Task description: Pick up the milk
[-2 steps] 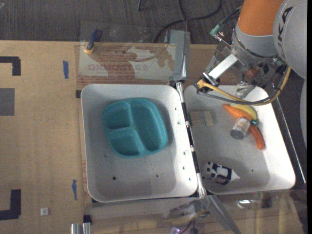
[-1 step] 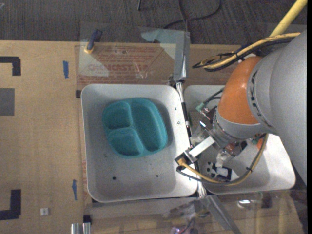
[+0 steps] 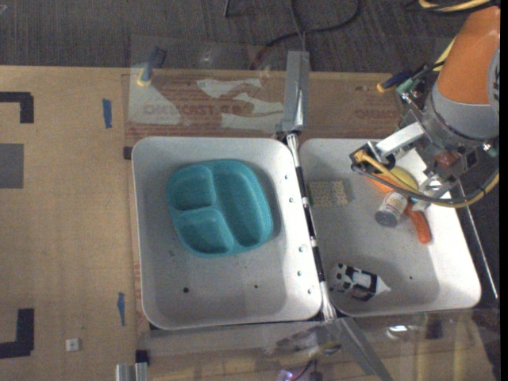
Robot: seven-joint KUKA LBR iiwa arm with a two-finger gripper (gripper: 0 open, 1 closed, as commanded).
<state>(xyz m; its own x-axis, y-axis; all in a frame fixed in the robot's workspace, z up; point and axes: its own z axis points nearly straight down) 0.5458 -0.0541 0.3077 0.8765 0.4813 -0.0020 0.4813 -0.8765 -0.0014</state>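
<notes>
The camera view looks down on two shallow white bins on a brown bench. The left bin (image 3: 159,292) holds a teal divided plate (image 3: 221,207), which lies flat near the bin's middle, with three compartments facing up. In the right bin (image 3: 444,284), the milk (image 3: 359,281), a small carton with black and white patches, lies on its side near the front left corner, close to the wall between the two bins. Further back in this bin, an orange carrot (image 3: 417,221) lies slanted, and a small pale bottle (image 3: 390,209) lies just beside it, touching or almost touching. A small speckled square piece (image 3: 329,192) rests near the left wall. The arm (image 3: 468,62) comes in from the right, and the gripper (image 3: 432,182) hangs over the back part of the right bin, above the carrot and bottle and well apart from the milk. Whether it is open or closed cannot be told, because cables and the wrist hide it.
</notes>
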